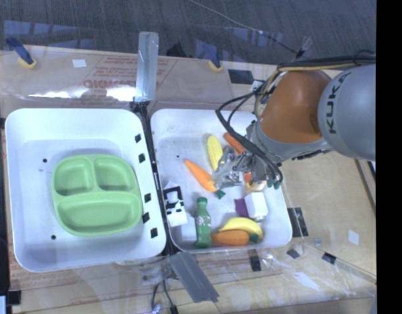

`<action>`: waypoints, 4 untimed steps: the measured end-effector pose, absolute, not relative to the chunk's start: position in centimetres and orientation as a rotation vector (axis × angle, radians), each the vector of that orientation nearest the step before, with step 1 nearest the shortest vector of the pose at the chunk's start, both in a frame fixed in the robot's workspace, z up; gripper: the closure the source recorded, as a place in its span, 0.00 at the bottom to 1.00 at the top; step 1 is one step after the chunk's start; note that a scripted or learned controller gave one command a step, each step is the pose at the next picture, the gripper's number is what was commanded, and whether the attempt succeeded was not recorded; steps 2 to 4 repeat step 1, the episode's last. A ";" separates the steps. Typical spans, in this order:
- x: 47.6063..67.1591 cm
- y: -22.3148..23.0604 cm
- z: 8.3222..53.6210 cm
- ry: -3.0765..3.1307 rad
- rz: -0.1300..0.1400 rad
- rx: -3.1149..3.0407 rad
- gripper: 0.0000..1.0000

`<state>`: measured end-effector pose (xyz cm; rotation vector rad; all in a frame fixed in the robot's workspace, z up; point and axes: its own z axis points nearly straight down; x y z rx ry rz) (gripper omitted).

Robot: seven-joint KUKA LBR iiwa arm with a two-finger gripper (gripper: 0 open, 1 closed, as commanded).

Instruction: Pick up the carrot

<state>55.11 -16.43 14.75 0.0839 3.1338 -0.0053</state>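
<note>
An orange carrot (pixel 200 175) with a green tip lies at a slant in the middle of the right bin (pixel 163 150). My gripper (pixel 232 173) hangs just right of it, low over the bin's middle, under the orange wrist band (pixel 289 110). A second orange carrot-like piece (pixel 234 142) peeks out from under the wrist, beside a yellow corn cob (pixel 214 150). The metal fingers blur together with the items below them.
The left bin (pixel 24 136) holds a green divided plate (pixel 95 193). Along the right bin's front lie a green bottle (pixel 202 223), a banana (pixel 241 225), an orange item (pixel 231 238), a white block (pixel 256 205) and a purple piece (pixel 240 207).
</note>
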 end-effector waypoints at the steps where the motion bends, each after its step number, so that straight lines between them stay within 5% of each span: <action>1: 54.1 -10.0 10.4 3.100 0.000 0.512 1.00; 4: 54.1 -10.0 10.4 3.100 0.000 0.512 1.00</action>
